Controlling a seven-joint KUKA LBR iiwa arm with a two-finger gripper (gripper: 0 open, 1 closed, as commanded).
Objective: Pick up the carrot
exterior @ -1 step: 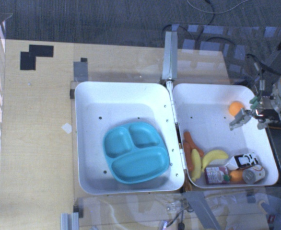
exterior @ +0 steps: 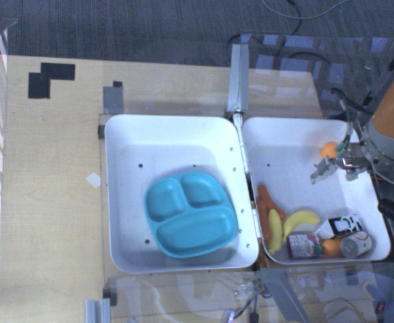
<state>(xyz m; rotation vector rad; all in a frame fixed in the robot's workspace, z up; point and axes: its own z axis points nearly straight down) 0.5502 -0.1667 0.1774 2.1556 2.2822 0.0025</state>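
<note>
- Desk [exterior: 49, 200]: pale wood, carries two shallow white bins side by side.
- Left bin [exterior: 126, 247]: holds a blue divided plate [exterior: 190, 214], nothing else.
- Right bin [exterior: 284, 147]: all the clutter sits along its near edge; far half mostly bare.
- Arm [exterior: 393, 116]: enters from the right, orange band visible, cut off by the frame edge.
- Gripper [exterior: 331, 167]: hovers over the right bin's far-right part, well apart from the carrot. Fingers look apart, nothing between them.
- Carrot [exterior: 265, 210]: orange, lies lengthwise against the right bin's left wall, near corner, touching or just beside the banana [exterior: 292, 222].
- Other items: small carton [exterior: 303, 245], black-and-white packet [exterior: 343, 225], a can-like object [exterior: 356, 245], an orange piece [exterior: 331, 245] between them.
- Small orange object [exterior: 328, 150] right by the gripper; not the carrot, best ignored.
- Step in hand, judged: travel to the carrot. Best to cross to the left wall, align the fingers across the carrot's narrow width, descend on the far end, away from the banana. Wall leaves little room for one finger.
- Hard to tell: the carrot's near end blends into the banana and bin corner; whether they touch is unclear. Gripper height above the bin floor can't be read. What the orange object by the gripper is stays unclear.
</note>
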